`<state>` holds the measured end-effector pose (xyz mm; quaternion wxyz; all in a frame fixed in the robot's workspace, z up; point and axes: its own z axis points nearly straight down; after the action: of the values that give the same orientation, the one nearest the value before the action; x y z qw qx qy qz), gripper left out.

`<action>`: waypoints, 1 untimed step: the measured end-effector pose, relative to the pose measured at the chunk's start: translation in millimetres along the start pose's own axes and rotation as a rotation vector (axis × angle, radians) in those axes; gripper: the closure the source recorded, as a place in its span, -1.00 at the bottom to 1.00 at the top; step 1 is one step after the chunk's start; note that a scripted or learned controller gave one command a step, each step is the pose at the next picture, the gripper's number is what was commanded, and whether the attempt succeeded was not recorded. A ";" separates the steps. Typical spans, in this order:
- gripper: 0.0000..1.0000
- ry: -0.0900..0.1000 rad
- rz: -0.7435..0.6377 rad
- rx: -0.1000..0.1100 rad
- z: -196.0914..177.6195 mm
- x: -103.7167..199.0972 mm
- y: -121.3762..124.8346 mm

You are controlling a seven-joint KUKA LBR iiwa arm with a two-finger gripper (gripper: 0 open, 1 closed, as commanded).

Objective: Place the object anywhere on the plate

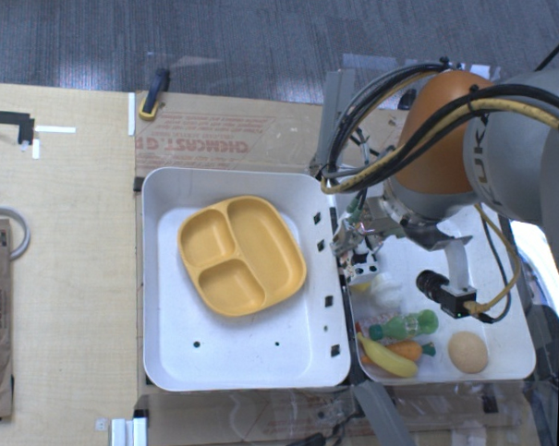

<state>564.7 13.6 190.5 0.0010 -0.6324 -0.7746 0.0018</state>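
Overhead, the arm (468, 133) reaches in from the right and hangs over the right bin (509, 366), its orange band high above the wrist. Its jaws (359, 258) sit low at the bin's left wall, just beside the divide between the two bins; whether they are open or closed I cannot tell, since cables and the wrist body crowd them and nothing can be made out between them.

Toys lie in the near part of the right bin: a banana (389, 358) at the near left corner, a carrot (406, 350) touching it, a green bottle (412, 323) just behind those, and an egg (468, 352) to the right, apart from the others.

The plate (242, 255), yellow with three compartments, rests in the left bin (236, 363), toward its far side, turned at a slant. Nothing lies on it.

Both bins stand on a desk (56, 254) of pale wood, with brown cardboard (228, 132) behind the left bin.
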 end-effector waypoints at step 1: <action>1.00 0.000 -0.139 0.000 0.2 55.5 -38.5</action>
<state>515.9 60.2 190.4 0.0011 -0.5769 -0.8168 0.0019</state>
